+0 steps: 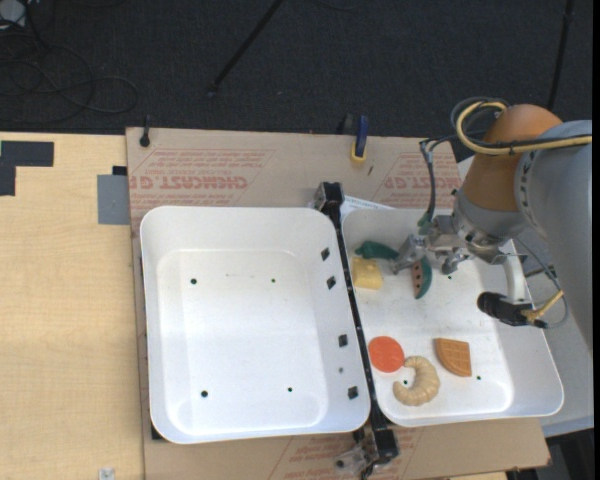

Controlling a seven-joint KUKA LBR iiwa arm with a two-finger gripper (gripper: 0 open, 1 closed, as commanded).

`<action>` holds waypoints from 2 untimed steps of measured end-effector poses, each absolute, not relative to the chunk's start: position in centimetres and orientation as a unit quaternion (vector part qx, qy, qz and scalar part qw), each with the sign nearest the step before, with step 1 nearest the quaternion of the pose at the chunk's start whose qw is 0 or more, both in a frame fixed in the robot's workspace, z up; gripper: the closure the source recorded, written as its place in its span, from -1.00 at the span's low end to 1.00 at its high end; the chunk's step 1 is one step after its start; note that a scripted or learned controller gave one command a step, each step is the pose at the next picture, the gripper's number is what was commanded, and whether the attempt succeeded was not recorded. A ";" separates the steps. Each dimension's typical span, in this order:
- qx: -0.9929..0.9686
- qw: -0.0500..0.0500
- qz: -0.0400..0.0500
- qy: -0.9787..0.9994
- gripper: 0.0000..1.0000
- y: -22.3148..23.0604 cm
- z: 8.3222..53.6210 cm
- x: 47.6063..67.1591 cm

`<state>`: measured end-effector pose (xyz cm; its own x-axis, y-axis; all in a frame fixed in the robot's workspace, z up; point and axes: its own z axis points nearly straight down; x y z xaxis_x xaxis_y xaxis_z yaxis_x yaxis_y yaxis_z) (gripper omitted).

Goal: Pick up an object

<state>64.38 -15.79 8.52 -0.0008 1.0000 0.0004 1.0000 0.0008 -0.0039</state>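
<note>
Two fingers of the claw (421, 264) hang low in the upper part of the right bin (540, 388), and a dark green-and-red piece (422, 280) (a pepper or chilli, by its look) sits at their tips. Whether that piece is actually pinched or merely lies against the fingers I cannot tell, nor how wide the claw stands; the metal parts blur together there. Just left of it lie a green leafy piece (378, 251) and a yellow block (368, 275), close enough to be nudged. To do this step well, I judge the claw should straddle the pepper across its narrow width, close fully, then rise straight up, so the neighbours are not dragged along. A slow lift would show early if the grip is false. Further toward the near side of the bin rest a red disc (385, 354), a croissant (417, 381) and an orange wedge (454, 357), well apart from the claw. Beyond the divider sits the left bin (160, 268).
</note>
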 end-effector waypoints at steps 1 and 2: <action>-0.706 0.004 0.002 -0.708 1.00 -15.7 9.2 64.3; -0.705 0.002 0.000 -0.709 1.00 -10.4 12.2 64.4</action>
<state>64.42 -10.38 12.19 -0.0049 1.0000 0.0030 1.0000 0.0049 -0.0039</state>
